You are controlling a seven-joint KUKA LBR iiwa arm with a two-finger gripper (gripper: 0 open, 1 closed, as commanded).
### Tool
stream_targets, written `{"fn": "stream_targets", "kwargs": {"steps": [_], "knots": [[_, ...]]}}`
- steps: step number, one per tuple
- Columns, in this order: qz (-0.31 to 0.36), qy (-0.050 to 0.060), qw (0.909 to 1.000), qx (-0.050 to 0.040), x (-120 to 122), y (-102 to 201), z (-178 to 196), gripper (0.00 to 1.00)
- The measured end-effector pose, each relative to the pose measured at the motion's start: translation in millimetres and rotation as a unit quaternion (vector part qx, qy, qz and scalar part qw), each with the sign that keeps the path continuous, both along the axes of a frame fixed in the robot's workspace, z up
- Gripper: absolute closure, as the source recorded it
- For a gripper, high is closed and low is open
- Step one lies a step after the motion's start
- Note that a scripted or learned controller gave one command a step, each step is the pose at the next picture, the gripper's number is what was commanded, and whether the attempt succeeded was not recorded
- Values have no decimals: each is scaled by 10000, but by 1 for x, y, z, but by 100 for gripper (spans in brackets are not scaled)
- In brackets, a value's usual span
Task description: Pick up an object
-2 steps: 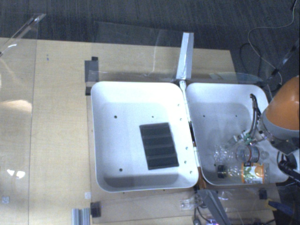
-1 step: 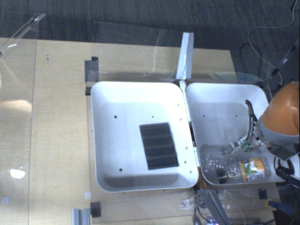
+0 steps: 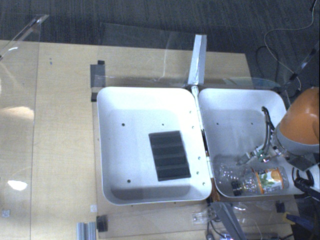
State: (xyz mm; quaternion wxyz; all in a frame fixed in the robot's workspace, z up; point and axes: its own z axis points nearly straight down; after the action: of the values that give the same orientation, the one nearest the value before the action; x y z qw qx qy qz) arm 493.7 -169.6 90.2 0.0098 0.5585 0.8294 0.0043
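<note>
Two white bins sit on the surface (image 3: 60, 149). The clear bottle (image 3: 250, 180) w/ the orange label lies on its side in the right bin (image 3: 230, 114), at the near edge. The pincer (image 3: 260, 154) hangs just above it; can't tell if it's wide or narrow. Go down slow & grab the bottle's middle, not the slippy end.

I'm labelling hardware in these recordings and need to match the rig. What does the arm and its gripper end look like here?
The arm shows as a rounded orange section over a grey band at the right edge. Below it, the gripper is a small metallic assembly, silvery with dark parts. A thin black cable curves along it towards the wrist. The picture is too coarse to show any markings.
</note>
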Motion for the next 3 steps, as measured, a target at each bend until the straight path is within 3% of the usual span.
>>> {"fn": "stream_targets", "kwargs": {"steps": [1, 2, 3], "knots": [[-1518, 34, 9884, 37, -3, -21, -1, 0], [-1052, -27, 9944, 0, 0, 23, 0, 0], [-1192, 39, 9929, 40, 86, 62, -2, 0]]}}
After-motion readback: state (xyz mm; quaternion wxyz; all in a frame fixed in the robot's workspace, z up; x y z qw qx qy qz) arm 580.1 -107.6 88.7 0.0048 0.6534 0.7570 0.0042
